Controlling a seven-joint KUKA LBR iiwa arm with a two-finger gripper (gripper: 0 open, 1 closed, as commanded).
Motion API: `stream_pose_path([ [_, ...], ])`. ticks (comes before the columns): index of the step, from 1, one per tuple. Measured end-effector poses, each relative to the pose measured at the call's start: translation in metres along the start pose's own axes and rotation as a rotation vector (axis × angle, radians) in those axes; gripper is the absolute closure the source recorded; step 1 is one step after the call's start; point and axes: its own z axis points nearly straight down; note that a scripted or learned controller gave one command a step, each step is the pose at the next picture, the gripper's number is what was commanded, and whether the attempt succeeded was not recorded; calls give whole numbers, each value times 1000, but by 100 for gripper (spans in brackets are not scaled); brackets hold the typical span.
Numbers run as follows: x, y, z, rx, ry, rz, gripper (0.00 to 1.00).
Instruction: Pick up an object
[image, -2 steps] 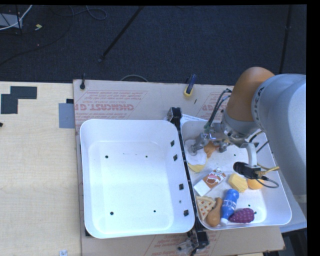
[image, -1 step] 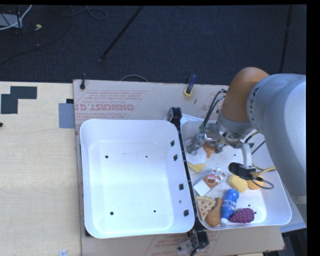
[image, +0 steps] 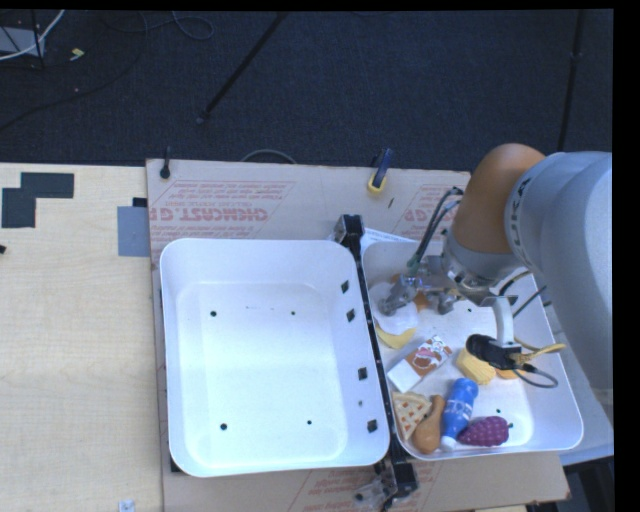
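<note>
My gripper (image: 398, 294) hangs low over the upper left part of the right bin (image: 565, 425), just above a white object (image: 402, 320) and a yellow banana (image: 392, 338). A small orange item (image: 433, 298) peeks out beside the wrist. Further down the bin lie a red and white packet (image: 430, 355), a yellow block (image: 474, 366), a blue bottle (image: 460, 407), purple grapes (image: 485, 431), a waffle piece (image: 408, 409) and a tan drumstick (image: 429, 426). Nothing shows clearly between the gripper's tips.
The left bin (image: 200, 270) sits beside the right one, the two sharing a black-clipped divider (image: 362, 330). A yellow and blue clamp (image: 379, 174) sits on the board's back edge. The grey arm (image: 560, 230) covers the right bin's upper right.
</note>
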Motion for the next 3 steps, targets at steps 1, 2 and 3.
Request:
stream_pose_path([
  [1,5,15,0,-3,0,-2,0],
  [2,5,14,0,-2,0,-3,0],
  [3,5,14,0,-1,0,-4,0],
])
